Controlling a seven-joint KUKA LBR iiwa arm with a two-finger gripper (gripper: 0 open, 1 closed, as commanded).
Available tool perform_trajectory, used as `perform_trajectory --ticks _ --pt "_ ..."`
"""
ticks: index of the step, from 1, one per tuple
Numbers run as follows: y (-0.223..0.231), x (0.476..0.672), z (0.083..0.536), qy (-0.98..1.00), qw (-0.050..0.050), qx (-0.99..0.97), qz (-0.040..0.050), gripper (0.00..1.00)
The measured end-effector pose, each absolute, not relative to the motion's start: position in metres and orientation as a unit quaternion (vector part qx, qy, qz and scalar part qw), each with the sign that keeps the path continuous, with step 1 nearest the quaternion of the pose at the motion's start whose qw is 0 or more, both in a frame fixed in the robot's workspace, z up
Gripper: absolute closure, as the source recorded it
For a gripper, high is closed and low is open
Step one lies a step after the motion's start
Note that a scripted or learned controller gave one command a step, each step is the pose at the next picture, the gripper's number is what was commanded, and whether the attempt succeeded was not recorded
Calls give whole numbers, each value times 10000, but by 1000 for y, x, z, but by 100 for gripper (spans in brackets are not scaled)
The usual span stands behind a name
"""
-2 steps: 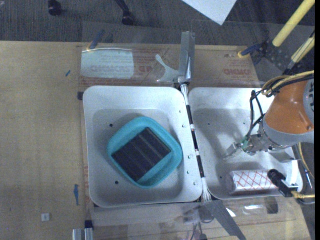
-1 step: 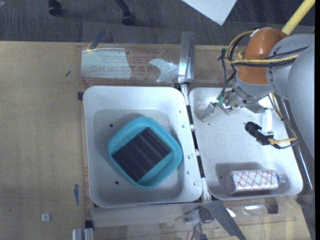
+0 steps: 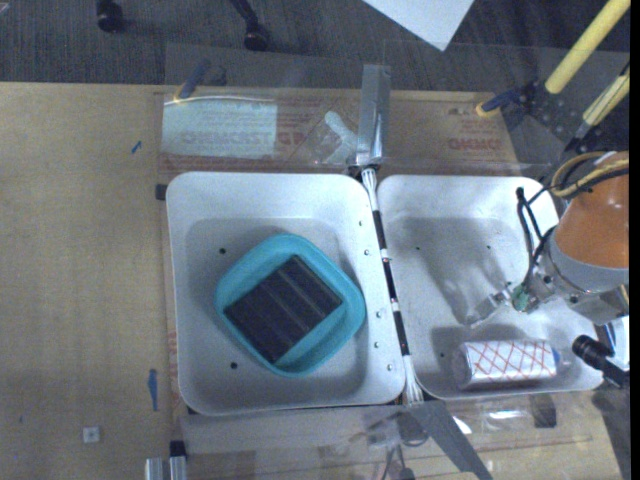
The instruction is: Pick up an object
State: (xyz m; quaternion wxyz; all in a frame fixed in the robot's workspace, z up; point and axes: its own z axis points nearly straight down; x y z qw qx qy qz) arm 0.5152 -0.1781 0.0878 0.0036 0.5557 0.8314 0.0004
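Orange-banded and grey, the KUKA arm rides highest over the desk and so sits closest to the lens, reaching in from the right above the right-hand bin. Its jaws hang over that bin's floor as thin metallic fingers that appear slightly parted with nothing between them, though at this size I would call that likely rather than sure. Left of the jaws, across the divider, the left-hand bin holds the biggest loose item, a teal square container with rounded corners, lying flat and turned diagonally, with a dark ribbed slab seated inside it. Just below the jaws, near the front wall of the right bin, lies a small cylinder on its side, wrapped in a red-and-white lattice print, its long axis running left to right; it is close to the jaws but apart from them. As the nearest candidate for picking, it looks light and fairly stiff, like a small can or tube, and its printed wrap may be smooth enough to slip. Being round and on its side, it could roll away if nudged off-centre. A sound grip would come straight down on its middle, fingers closing across the short width, front and back sides, rather than on the ends.
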Motion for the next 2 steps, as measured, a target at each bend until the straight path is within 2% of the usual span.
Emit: perform_trajectory --ticks 1,2 --pt "-137 562 88 8410 43 5411 24 0" --pt "-117 668 87 8033 16 5955 4 0"
